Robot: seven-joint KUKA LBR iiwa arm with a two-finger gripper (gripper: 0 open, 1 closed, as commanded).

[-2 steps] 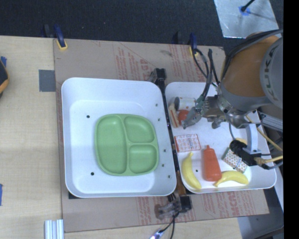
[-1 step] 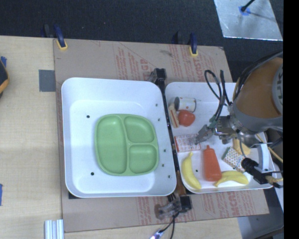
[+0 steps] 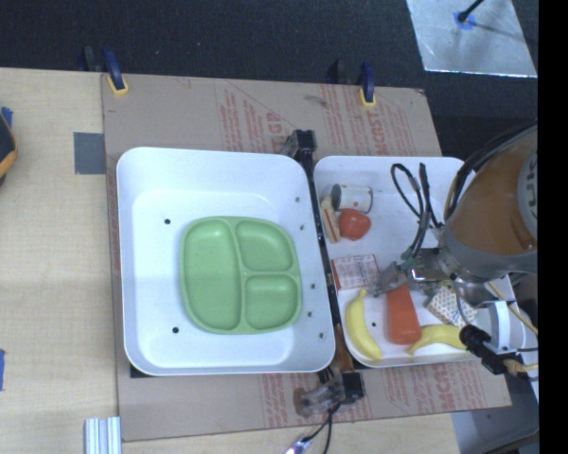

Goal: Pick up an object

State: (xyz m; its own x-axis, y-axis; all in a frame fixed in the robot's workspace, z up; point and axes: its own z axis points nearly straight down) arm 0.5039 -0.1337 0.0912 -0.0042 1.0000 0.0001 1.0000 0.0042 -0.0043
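The right bin holds several objects. A small white cylinder lies near its back left, with a red round fruit and a thin orange stick just in front of it. A printed card lies mid-left. At the front are a yellow banana, a red-orange block and a second yellow banana. My gripper hangs low over the middle of this bin, just above the block's back end and to the right of the card. Nothing is visibly held in it.
The left bin holds a green divided plate. A checkered item lies partly under the arm at the right bin's right side. Black cables loop over the bin's back right. The arm's orange band covers that corner.
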